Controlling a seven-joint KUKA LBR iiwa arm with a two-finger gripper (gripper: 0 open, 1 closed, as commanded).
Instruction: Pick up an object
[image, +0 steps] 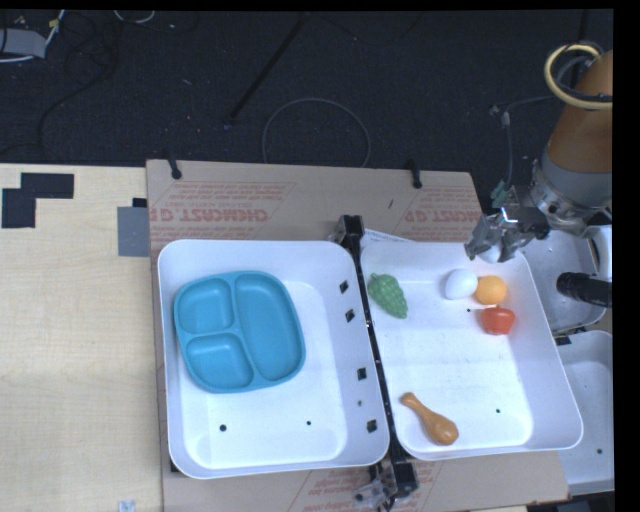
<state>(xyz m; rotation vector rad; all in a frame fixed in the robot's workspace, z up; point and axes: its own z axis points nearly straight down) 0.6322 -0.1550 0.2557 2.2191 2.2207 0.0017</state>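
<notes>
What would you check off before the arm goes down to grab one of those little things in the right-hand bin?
1. Things to pick are in the right bin: ok, a white ball, orange ball, red piece, green piece and drumstick.
2. Tool is above the bin's far edge, near the balls: ok.
3. Tool carries nothing: cannot tell.
4. Balls stand apart: not ok, white and orange look nearly touching.
5. Drumstick has room around it: ok.

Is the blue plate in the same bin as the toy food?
No, the blue plate lies alone in the left bin; the food is in the right bin.
</notes>
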